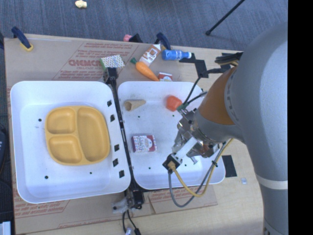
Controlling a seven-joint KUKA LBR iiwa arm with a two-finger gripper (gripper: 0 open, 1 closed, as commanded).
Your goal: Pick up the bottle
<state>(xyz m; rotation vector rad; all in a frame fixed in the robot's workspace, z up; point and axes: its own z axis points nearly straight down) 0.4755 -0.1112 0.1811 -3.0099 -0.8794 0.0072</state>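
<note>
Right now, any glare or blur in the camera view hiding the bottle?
Camera view: light soft and even, no glare on the blue bottle, which reads clearly outside the right bin; the arm, near the lens, looks soft and covers that bin's right edge.

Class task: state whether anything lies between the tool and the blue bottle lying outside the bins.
Yes. The tool is over the right bin; the blue bottle lies on the cardboard beyond its far rim. A red-orange object in that bin sits roughly between them, as does the rim.

Bright, even overhead light; shadows soft and faint; white bins (29, 146) slightly washed out; near arm (264, 106) out of focus.
</note>
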